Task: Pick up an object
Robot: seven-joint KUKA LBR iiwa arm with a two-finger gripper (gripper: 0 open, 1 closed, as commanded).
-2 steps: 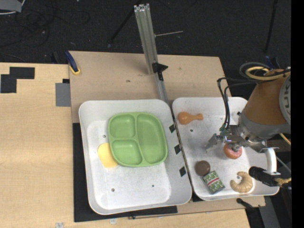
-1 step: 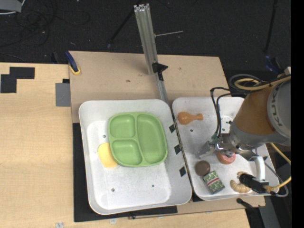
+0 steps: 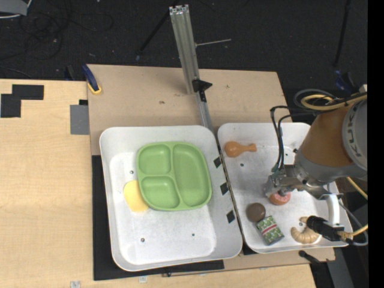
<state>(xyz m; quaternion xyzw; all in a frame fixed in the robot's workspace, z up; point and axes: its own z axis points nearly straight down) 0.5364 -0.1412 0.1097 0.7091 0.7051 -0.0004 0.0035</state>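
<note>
Red object [image 3: 280,198], small, rounded and smooth, sits in the right bin [image 3: 252,161] directly under the gripper [image 3: 279,188]; how the gripper stands, I cannot tell. Brown ball [image 3: 256,210] lies nearby.

You see the tool [image 3: 279,188] low in the right white bin [image 3: 240,179], over a small red-and-white object [image 3: 279,197]; a green divided tray [image 3: 174,176] fills the left bin [image 3: 120,233].

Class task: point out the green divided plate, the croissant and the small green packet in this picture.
green divided plate [image 3: 191,174]: camera view, on its large right compartment.
croissant [image 3: 305,236]: camera view, on its curved middle.
small green packet [image 3: 269,229]: camera view, on its top face.
</note>
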